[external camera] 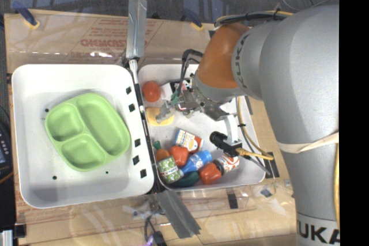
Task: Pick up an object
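Observation:
My gripper (174, 103) is low in the right bin (253, 178), under the orange band of the wrist. It hangs just above and to the right of a yellow piece (162, 117) lying by the bin's left wall. A red-orange ball (151, 91) sits to the gripper's left, close to it. Whether anything is in the gripper is hidden by the wrist.
Along the right bin's front edge lie a small carton (187, 138), a red pepper (179, 154), a blue bottle (199, 159), a green can (169, 169) and a red can (210, 173). The left bin (29, 124) holds a green divided plate (86, 131).

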`<state>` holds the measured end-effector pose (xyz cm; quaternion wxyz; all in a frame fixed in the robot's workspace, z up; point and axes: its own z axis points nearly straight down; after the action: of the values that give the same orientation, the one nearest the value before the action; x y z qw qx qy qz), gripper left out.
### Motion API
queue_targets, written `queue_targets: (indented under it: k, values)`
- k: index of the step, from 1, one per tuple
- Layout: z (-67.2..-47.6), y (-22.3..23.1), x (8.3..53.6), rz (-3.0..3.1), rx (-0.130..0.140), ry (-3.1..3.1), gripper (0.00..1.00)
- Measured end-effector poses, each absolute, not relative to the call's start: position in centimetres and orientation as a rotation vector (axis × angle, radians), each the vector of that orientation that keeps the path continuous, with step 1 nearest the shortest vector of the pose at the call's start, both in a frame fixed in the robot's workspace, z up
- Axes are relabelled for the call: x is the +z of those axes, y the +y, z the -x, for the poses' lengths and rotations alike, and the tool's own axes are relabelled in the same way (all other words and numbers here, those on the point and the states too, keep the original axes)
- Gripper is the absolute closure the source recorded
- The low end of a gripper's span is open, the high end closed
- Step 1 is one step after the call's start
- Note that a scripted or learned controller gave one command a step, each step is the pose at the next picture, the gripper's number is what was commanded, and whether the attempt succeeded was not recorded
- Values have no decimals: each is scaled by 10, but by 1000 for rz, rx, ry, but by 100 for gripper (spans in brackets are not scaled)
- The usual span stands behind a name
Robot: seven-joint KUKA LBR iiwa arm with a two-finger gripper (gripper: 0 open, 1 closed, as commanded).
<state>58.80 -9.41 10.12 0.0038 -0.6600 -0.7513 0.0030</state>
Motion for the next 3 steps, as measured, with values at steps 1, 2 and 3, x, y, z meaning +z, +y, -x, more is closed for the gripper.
queue_targets:
  k: [1,2,3]
  values:
    - [-607,-95,92,2128,2,-2310,0]
    - [-607,-95,102,2123,3,-2315,100]
    - [-607,-95,102,2123,3,-2316,0]
